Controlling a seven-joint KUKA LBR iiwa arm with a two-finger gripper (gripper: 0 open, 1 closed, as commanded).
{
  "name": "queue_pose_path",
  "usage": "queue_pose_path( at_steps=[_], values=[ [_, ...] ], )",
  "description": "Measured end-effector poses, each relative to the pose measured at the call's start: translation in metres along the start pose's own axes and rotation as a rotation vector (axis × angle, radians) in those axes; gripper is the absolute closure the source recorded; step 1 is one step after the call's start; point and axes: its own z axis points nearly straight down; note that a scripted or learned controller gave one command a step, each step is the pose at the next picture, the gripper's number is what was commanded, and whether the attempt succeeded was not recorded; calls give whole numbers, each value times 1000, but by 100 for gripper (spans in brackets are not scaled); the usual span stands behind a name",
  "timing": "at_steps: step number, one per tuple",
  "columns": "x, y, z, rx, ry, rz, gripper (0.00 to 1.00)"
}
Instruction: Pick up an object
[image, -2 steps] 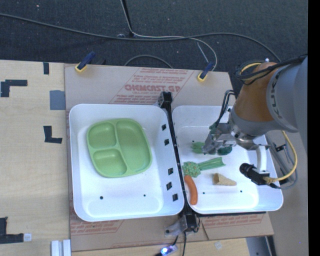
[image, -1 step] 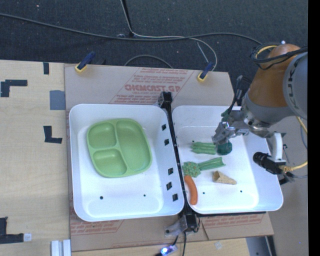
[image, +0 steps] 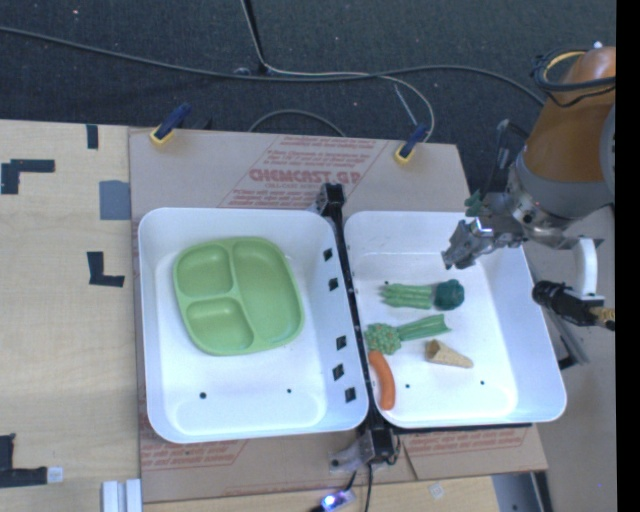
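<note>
Left bin (image: 160, 300): white, shallow, holding a green divided plate (image: 238, 296) toward its 10 o'clock part, three compartments facing up, tilted a little off square. Bare white floor toward 6 o'clock, marked by two small dark dots.

Between the bins: a black divider strip (image: 345, 320) running from 12 to 6 o'clock.

Right bin (image: 520, 330): white, shallow, holding four toy foods clustered left of centre. At 12 o'clock of the cluster, a dark-headed green vegetable (image: 424, 295), lying flat, stalk toward 9 o'clock, head toward 3 o'clock. Just below, a broccoli piece (image: 405, 333), floret toward 9 o'clock, stalk toward 3 o'clock, near the first vegetable but apart from it. At 7 o'clock of the cluster, an orange carrot (image: 382, 380), lying along the divider side, close beside the broccoli floret. At 5 o'clock, a tan wedge (image: 447, 353), apart from the rest.

Gripper (image: 460, 250): over the right bin's 1 o'clock corner, pointing toward 8 o'clock, above and at 1 o'clock of the dark-headed vegetable, well apart from it. Nothing between the fingers; open or closed, cannot tell. Grey and orange arm (image: 570, 130) behind it at 2 o'clock.
</note>
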Motion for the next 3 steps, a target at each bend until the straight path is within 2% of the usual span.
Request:
queue_pose_path(
  at_steps=[1,2,3],
  values=[
    [50,-3,8,7,2,-3,100],
    [93,-20,9,8,2,-3,100],
    [146,-43,28,10,2,-4,100]
  ],
)
